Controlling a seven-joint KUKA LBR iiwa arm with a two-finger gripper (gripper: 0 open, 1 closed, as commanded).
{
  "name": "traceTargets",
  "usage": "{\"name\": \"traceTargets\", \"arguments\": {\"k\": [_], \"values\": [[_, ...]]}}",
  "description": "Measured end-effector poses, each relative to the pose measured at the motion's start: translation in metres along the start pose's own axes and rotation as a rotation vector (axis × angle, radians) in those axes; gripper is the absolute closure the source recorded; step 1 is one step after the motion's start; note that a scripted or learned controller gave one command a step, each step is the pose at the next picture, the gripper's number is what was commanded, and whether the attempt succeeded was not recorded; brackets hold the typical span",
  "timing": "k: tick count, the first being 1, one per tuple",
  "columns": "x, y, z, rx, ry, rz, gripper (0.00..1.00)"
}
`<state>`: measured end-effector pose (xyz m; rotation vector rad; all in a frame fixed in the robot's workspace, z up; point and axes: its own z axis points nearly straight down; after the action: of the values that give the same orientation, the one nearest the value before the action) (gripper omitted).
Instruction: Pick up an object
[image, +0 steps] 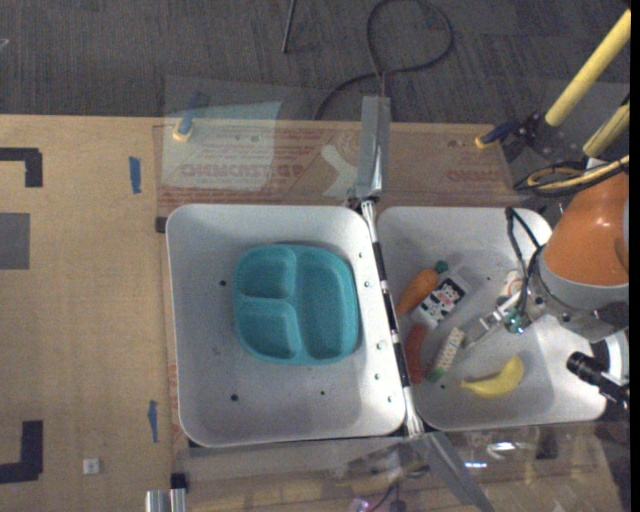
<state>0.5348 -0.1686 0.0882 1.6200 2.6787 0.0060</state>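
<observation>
The right bin (470, 235) holds several small items. An orange carrot (420, 288) lies against its left wall, with a small white and black box (441, 301) beside it. Below them a red oblong piece (415, 350) lies next to a pale ridged piece (447, 350). A yellow banana (495, 379) rests near the front. My gripper (487, 328) hangs over the middle of this bin, just above the banana and to the right of the pale ridged piece. Nothing shows between its tips.
The left bin (200, 300) carries a teal divided plate (296, 302). The grey arm with its orange band (592, 240) covers the right bin's right side. Cables and yellow rods (590, 70) lie behind the bins.
</observation>
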Motion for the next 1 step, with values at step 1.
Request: {"name": "traceTargets", "arguments": {"k": [1], "values": [[-0.0086,0.0784,-0.0429,0.005,0.004,-0.02,0.0]]}}
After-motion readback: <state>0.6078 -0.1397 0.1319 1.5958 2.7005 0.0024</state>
